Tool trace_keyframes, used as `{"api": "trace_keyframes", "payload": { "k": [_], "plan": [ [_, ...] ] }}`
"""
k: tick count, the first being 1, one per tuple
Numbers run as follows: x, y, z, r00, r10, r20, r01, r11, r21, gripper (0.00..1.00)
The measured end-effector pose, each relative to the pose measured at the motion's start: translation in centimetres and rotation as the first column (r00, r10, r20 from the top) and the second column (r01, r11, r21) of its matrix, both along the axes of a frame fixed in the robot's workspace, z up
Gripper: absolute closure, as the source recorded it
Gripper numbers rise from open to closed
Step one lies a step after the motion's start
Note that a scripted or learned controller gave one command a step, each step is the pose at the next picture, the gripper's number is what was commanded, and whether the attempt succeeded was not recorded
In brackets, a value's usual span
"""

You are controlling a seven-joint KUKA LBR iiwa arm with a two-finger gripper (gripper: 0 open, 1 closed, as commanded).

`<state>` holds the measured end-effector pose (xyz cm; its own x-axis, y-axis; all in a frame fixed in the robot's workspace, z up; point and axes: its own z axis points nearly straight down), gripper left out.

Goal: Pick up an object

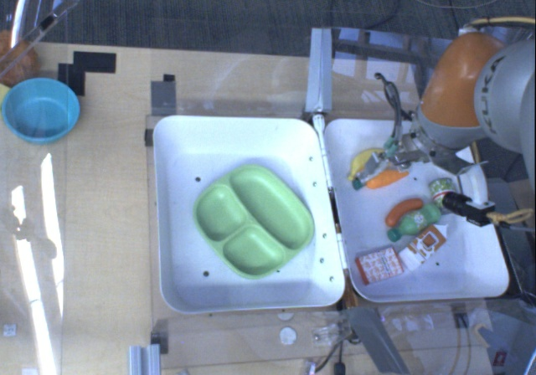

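Carrot (388,181) lies in the right bin (494,281) beside the banana (365,162), gripper (400,153) just above it, grip state impossible to tell. Best bet: settle square over the carrot, clear of the banana.

Green divided plate (255,220) in left bin (172,281); blue bowl (40,109) on bench.

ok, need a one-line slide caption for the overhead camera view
KUKA arm's gripper down among small items in the right bin, by a carrot; green divided plate sits in the left bin.
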<state>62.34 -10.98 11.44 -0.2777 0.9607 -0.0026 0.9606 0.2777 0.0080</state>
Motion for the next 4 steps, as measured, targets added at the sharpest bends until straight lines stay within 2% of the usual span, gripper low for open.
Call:
{"api": "trace_keyframes", "payload": {
  "k": [1, 2, 3, 4],
  "plan": [
    [0.5, 0.3, 1.7, 1.0, 0.003, 0.016, -0.003, 1.0, 0.002, 1.0],
    [0.5, 0.3, 1.7, 1.0, 0.003, 0.016, -0.003, 1.0, 0.002, 0.0],
    [0.8, 0.4, 3.0, 1.0, 0.005, 0.025, -0.005, 1.0, 0.002, 1.0],
    [0.8, 0.4, 3.0, 1.0, 0.005, 0.025, -0.006, 1.0, 0.002, 0.0]
  ]
}}
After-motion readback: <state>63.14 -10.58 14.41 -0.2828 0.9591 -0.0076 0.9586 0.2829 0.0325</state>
